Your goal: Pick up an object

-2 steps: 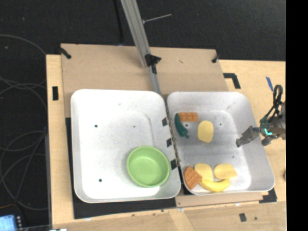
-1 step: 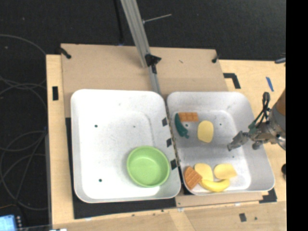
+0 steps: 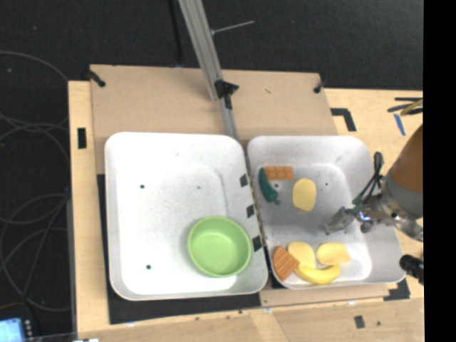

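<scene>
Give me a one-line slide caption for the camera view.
Hand low over the right bin near yellow pieces; green bowl sits in the left bin.

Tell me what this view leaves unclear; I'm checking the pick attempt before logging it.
- Two-finger gripper, camera view: small and blurred, so open or shut cannot be told.
- Grey arm with orange band: cut off by the right edge.
- Yellow plastic banana and the yellow pieces above it: they overlap in the right white bin, so their outlines merge.

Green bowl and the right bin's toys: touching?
Apart. The camera view shows the bowl in the left bin, with both bin walls between it and the toys.
</scene>
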Motion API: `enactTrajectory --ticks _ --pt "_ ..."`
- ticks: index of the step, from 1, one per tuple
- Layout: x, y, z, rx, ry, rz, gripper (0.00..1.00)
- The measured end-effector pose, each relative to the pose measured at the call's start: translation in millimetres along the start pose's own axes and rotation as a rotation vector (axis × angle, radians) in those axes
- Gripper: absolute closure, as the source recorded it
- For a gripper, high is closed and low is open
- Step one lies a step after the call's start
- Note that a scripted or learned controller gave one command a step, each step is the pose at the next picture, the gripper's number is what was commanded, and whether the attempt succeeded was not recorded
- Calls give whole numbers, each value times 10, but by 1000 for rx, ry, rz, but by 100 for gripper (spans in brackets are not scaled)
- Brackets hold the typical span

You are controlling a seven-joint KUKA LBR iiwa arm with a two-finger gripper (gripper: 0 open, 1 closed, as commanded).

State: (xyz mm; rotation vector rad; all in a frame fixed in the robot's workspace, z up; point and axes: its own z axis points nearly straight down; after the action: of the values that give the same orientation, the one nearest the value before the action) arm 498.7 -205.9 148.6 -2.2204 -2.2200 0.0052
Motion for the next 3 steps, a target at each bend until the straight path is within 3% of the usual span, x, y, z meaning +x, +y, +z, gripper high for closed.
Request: enactTrajectory --ticks 1,2,3 --pt "-19 5 490 -5 -3 1 0" --pt "-21 18 365 -10 -2 4 100" --pt "-55 76 -226 -6 -1 -3 100"
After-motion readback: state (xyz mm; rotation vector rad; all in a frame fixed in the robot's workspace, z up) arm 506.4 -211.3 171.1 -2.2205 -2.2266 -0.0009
